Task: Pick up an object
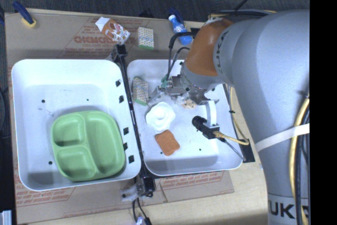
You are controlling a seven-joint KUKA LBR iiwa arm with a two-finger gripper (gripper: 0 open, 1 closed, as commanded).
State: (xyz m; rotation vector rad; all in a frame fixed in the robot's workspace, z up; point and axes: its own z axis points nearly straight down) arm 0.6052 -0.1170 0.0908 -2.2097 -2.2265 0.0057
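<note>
Several small things lie in the right bin (226, 158) at frame centre, the gripper (169, 88) low among them, its grip unclear from here, and the white cup (160, 116) looks light, thin-walled, best pinched at its rim.

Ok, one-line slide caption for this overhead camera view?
KUKA arm's gripper low in the right bin above a white cup and brown slice; green tray in left bin.
</note>
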